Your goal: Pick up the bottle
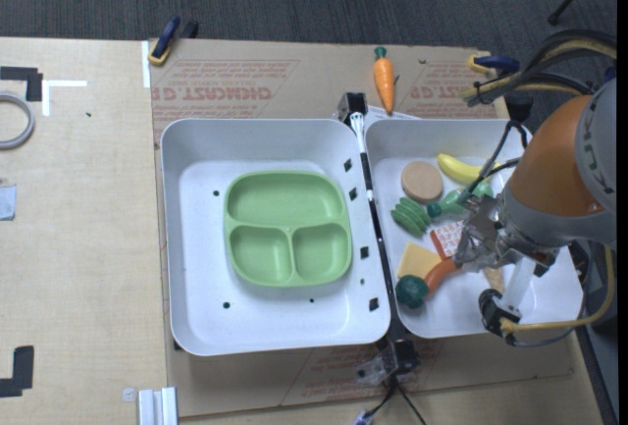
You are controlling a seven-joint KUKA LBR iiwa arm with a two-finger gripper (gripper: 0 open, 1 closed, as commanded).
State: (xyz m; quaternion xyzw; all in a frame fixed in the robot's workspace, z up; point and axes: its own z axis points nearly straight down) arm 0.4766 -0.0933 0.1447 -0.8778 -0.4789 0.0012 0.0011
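Nearest your lens, the arm (554, 168) enters from the right and hangs over the right bin (442, 127). Its orange band sits above the bin's right half and its wrist slants down and leftward. A black cable (497, 315) loops below the wrist, over the bin's near right corner.

The gripper (478, 239) points into the middle of that bin, low among the toys. You cannot tell whether it stands wide or narrow, nor whether anything is caught in it.

What reads as the bottle (452, 201) is a slim green piece just up and left of the gripper, partly hidden by it. It lies between the banana (459, 166) and a red-and-white packet (447, 237). A tan disc (423, 182) and a leafy green toy (410, 216) lie to its left. A yellow wedge (418, 262), an orange piece (441, 273) and a dark green ball (411, 291) crowd the near left wall.

Open floor in the right bin shows along its near edge. In the left bin (196, 246), a green divided plate (287, 227) sits centred, with bare margin all round. The two bins meet at a clipped seam. A carrot (383, 78) lies on the cardboard (245, 84) beyond them, and the bench (78, 246) lies open to the left.
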